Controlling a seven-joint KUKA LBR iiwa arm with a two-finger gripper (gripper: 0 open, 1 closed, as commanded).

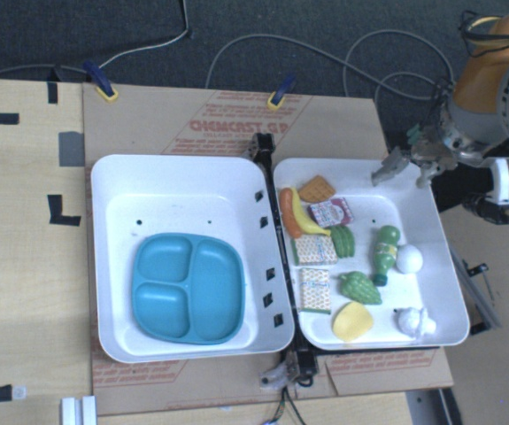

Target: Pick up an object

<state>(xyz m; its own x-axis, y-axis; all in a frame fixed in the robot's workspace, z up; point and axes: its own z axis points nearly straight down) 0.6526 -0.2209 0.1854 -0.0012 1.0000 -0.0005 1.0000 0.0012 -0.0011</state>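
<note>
- Nothing is picked yet: the toy foods, such as the banana, lie in the right bin.
- The end effector hovers at that bin's far rim, fingers apart, empty.

A brown cardboard sheet covers the pale wooden bench; dark carpet lies beyond, crossed by cables.

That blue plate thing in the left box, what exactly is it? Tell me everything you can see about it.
The blue tray is a light-blue divided plate with rounded corners, moulded into three compartments: two smaller ones on one side and one larger beside them. It looks like smooth plastic. It lies flat on the floor of the left bin, toward the near edge, turned slightly askew. Nothing rests in it, and the gripper is far off over the other bin.
</note>
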